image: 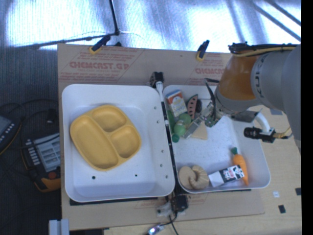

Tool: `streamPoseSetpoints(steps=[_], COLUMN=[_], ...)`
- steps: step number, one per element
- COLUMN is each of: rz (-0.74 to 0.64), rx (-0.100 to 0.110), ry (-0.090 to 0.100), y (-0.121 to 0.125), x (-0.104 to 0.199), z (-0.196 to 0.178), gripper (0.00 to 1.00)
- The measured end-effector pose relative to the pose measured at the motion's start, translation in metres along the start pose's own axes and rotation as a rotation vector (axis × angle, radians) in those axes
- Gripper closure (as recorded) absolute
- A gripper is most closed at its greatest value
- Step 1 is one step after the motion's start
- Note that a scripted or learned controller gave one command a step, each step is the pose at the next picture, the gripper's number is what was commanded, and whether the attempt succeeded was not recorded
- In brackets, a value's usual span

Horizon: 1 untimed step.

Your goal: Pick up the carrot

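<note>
The carrot [239, 165] is orange with a green top and lies near the right wall of the right bin [215, 148], beside a small milk carton [227, 175]. My gripper [198, 123] hangs over the upper left part of that bin, close to the green items there, well away from the carrot. Nothing shows between its fingers.
A yellow compartment plate [104, 136] fills the middle of the left bin [142, 180]. The right bin also holds a bagel [192, 176], a green bottle [181, 124], a small juice box [175, 102], a watermelon slice [193, 104] and a pale cheese wedge [200, 133].
</note>
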State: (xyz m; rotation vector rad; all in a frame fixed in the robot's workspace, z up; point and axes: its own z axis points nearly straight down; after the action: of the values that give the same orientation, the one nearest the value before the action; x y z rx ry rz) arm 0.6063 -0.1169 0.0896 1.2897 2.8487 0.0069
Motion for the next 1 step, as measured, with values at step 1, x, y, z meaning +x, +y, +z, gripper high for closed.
streamPoseSetpoints(steps=[1], rz=[-0.157], rx=[0.005], ry=[-0.001], y=[-0.0843], x=[-0.0703], z=[0.0002], gripper=[0.00])
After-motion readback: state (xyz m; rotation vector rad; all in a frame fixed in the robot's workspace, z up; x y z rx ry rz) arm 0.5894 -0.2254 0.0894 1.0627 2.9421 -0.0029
